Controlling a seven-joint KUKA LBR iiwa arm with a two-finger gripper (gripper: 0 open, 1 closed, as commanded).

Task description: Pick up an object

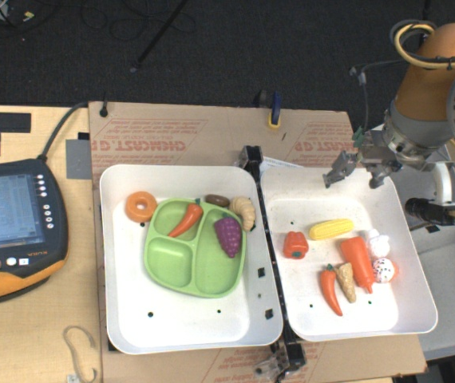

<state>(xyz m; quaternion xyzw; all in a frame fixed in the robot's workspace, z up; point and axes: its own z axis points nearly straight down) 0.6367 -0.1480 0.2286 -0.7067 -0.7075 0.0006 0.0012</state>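
Observation:
My gripper (358, 171) hangs open over the far edge of the right bin (419, 309), with nothing between its fingers. Below it in that bin lie a yellow corn cob (331, 229), a red pepper (294, 245), a large orange carrot (358, 262), a small carrot (330, 290), a tan root-like piece (346, 282) and a white ball with red dots (383, 270). The left bin (124, 309) holds a green divided plate (172, 262) carrying a small carrot (185, 219) and purple grapes (227, 235). An orange donut (140, 206), a brown item (216, 200) and a beige croissant-like piece (244, 211) lie beside the plate.
A teach pendant (12, 226) sits on the bench at the far left. Cardboard (211, 134) lies under both bins, with a blue-and-yellow clamp (274, 112) at its far edge. The grey arm with its orange band (431, 62) stands at the upper right.

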